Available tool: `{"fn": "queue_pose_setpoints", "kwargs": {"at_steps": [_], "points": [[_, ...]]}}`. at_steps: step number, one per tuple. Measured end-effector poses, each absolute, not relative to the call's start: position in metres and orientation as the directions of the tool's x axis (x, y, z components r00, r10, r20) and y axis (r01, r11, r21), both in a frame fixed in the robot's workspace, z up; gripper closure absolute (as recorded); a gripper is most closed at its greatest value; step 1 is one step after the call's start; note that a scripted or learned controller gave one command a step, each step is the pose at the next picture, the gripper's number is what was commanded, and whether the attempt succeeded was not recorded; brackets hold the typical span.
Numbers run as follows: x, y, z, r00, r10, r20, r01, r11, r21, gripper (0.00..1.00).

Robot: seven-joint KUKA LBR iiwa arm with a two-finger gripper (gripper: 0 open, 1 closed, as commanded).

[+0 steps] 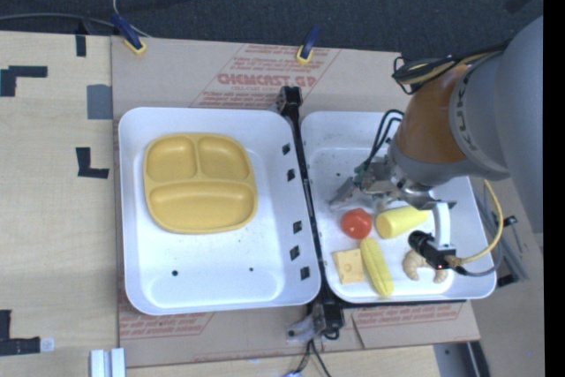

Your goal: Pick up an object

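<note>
My gripper (357,192) hangs low over the middle of the right bin (328,146), open, with nothing between its fingers. A red tomato (357,223) lies just below it, a small gap apart. To the tomato's right rests a yellow cylinder (402,221). Along the bin's front edge lie a yellow cheese wedge (347,267), a corn cob (376,266) and a tan curved piece (424,266). The arm's wrist hides part of the bin's right side.
The left bin (141,278) holds a yellow divided plate (200,183) in its back half. A black divider (297,181) runs between the two bins. A yellow-and-black cable (459,253) loops over the right bin's right corner.
</note>
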State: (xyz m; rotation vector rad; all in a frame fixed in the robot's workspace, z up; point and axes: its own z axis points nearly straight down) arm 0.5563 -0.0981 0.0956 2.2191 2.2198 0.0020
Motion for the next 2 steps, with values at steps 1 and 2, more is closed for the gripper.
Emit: {"fn": "queue_pose_setpoints", "kwargs": {"at_steps": [1, 2], "points": [[0.656, -0.100, 0.085, -0.002, 1.000, -0.001, 1.000, 0.002, 0.004, 0.00], [0.603, -0.119, 0.086, 0.000, 1.000, -0.002, 1.000, 0.000, 0.002, 0.00]]}}
